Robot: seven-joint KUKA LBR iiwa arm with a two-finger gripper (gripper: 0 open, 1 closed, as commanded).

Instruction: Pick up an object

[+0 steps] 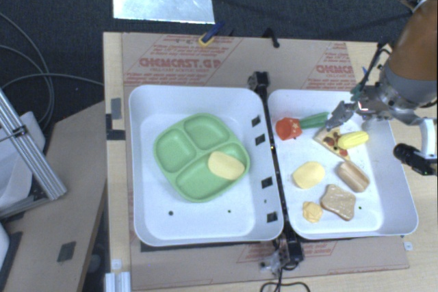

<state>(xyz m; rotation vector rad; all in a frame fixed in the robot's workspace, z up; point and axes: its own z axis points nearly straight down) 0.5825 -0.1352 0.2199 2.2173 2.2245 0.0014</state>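
Two shallow white plastic bins are set side by side. In the left bin (157,215) a green, glossy divided plate (179,147) is seen, with a smooth pale-yellow oval piece (226,165) in one compartment. In the right bin (397,208) lies a yellow toy corn cob (353,140), just beside the gripper (340,117); its fingers' spread cannot be told.
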